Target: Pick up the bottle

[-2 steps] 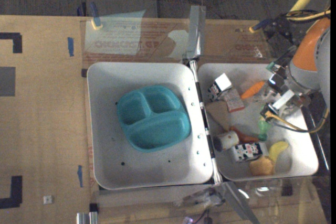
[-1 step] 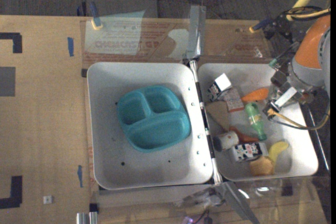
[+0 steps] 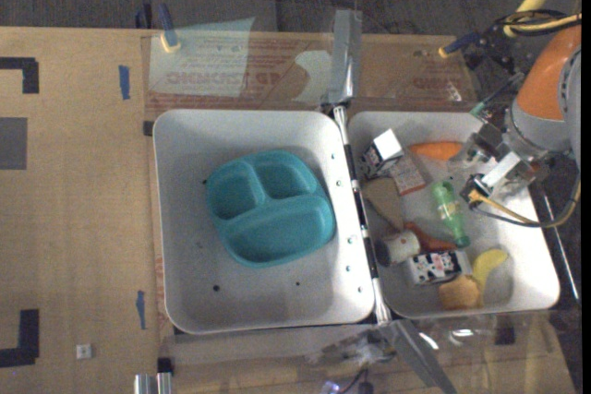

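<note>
The bottle (image 3: 451, 213) is small, green and see-through, and lies on its side in the middle of the right bin (image 3: 536, 286). My gripper (image 3: 487, 149) hangs over the upper right part of that bin, up and to the right of the bottle and apart from it. Nothing shows held in it. The grey arm with its orange band (image 3: 545, 92) comes in from the right edge.
Around the bottle lie an orange carrot (image 3: 434, 149), a white box (image 3: 386, 145), a brown card piece (image 3: 383, 200), a black-and-white carton (image 3: 434, 267), a yellow banana (image 3: 490, 263) and a tan lump (image 3: 459, 292). A teal divided plate (image 3: 268, 206) fills the left bin (image 3: 185, 291).
</note>
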